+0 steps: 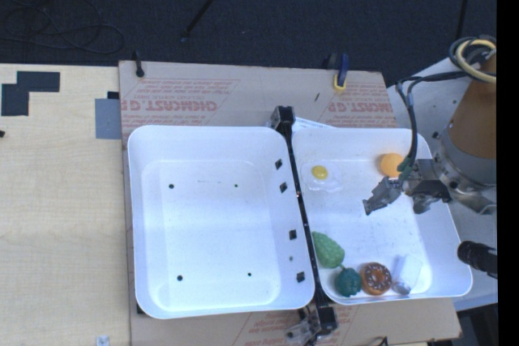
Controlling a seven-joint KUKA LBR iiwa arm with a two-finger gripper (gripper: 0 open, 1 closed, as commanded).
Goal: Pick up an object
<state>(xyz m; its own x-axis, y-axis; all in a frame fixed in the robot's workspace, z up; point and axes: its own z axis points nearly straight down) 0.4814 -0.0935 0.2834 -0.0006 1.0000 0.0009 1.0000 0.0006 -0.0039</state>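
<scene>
Six small things lie in the right bin (454, 275). An orange ball (390, 164) sits near the far right side, just beside the fingers (397, 197). A fried egg toy (319, 174) lies near the far left part of that bin, well apart from the ball. At the near edge, a green leafy toy (328, 249) lies by the wall between the bins. A dark teal lump (349, 282) sits just below it. A brown donut (375, 278) touches the lump, and a pale white thing (408, 271) lies next to the donut. The fingers hang over the middle of the right bin, spread open, with nothing between them. The left bin (138, 174) sits beside the right one. Both bins rest on brown cardboard (203, 97) on the table (57, 207).
</scene>
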